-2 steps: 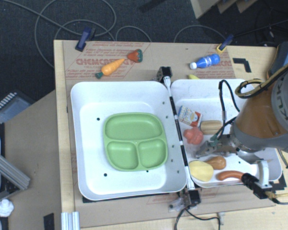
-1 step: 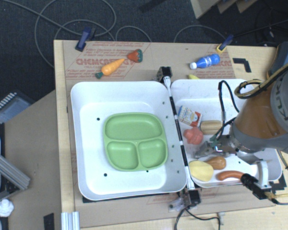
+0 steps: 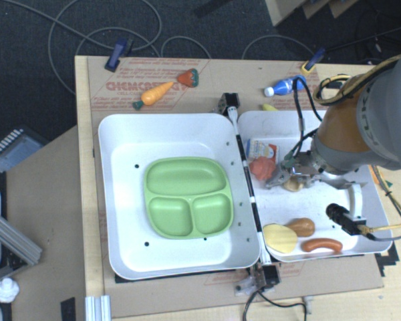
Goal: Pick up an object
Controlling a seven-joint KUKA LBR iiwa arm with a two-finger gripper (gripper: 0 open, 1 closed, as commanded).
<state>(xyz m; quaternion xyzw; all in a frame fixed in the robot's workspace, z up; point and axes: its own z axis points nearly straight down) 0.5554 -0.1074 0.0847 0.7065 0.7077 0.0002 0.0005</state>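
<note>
Light is bright and even, falling from overhead, so the two white bins look nearly washed out and shadows under their rims are short and soft. The green divided plate shows a faint sheen. Detail is slightly soft and grainy throughout, and the dark carpet at upper left stays dim.
</note>
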